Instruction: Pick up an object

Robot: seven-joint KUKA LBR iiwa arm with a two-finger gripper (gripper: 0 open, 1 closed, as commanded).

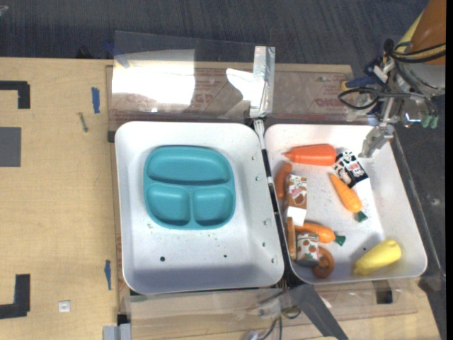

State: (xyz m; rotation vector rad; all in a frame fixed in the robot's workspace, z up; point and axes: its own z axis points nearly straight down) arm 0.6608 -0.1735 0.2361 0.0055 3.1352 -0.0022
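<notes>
The right bin (407, 211) holds several toy foods. A large orange carrot (310, 154) lies at its far edge, with a black-and-white cow-patterned piece (349, 167) just right of it. A smaller carrot (347, 193) lies below that piece. A brown sausage (283, 178) and a printed carton (297, 190) lie along the bin's left wall. A yellow fruit (377, 256) rests in the near right corner. My gripper (373, 140) hangs over the bin's far right corner, above and right of the cow-patterned piece, with nothing seen in it.
The left bin (134, 261) holds a teal divided plate (189, 185). Another carrot (318, 231), a second carton (306, 246) and a brown ring (324, 262) crowd the right bin's near left. A clear shield (262, 76) stands behind the bins.
</notes>
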